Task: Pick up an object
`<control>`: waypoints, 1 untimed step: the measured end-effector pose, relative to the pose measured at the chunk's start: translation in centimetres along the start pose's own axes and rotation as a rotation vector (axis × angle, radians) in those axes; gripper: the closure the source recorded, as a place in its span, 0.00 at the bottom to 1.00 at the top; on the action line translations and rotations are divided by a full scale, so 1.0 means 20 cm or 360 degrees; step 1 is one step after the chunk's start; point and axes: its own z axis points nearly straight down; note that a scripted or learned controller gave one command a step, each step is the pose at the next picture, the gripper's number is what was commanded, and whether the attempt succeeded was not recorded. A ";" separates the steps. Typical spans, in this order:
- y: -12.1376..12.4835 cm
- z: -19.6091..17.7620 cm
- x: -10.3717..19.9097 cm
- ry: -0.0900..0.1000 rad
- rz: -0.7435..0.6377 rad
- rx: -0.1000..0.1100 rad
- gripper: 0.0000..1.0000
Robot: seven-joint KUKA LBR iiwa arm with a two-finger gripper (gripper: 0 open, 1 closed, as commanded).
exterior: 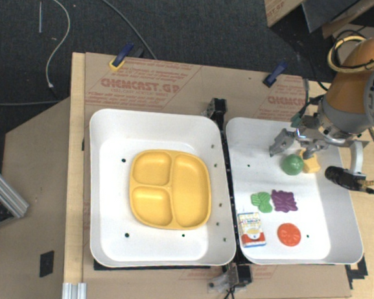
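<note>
Green ball (293, 165): it lies in the right bin (343, 221), toward 12 o'clock of its floor, just under the gripper (296, 147).
Gripper: jaws spread wide, nothing between them, fingers down beside the ball.
Hard to see: a small yellow piece (311, 165) touches the ball at 3 o'clock, partly hidden by the wrist.
Right bin count: one green leaf shape (261, 201), one purple grape shape (284, 200), one orange round piece (289, 234), one small carton (251, 229).
Left bin (107, 171): one yellow divided plate (170, 190), three compartments.
</note>
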 end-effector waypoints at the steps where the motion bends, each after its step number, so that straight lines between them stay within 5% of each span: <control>1: 0.00 0.26 0.00 0.0000 -0.0001 -0.0002 0.00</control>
